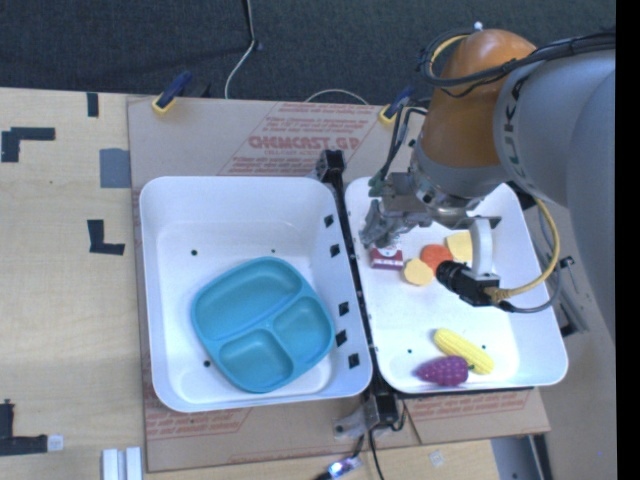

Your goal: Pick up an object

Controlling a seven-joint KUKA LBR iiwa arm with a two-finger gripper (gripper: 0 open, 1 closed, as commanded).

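My gripper (384, 230) hangs low over the left part of the right bin (530, 373), close to the wall shared with the other bin. Just below its tip lies a small red and white item (387, 260). To the right of that lie an orange piece (436, 254), a round yellow piece (418, 274) and a pale yellow block (459, 244). At the bin's front sit a yellow corn cob (463, 349) and a purple bunch of grapes (442, 371). I see nothing lifted off the bin floor.
The left bin (170, 208) holds a blue divided plate (262, 323). The arm's orange band (470, 98) and grey body cover the right bin's back part. A black cable with a connector (468, 283) loops over the bin's right side.
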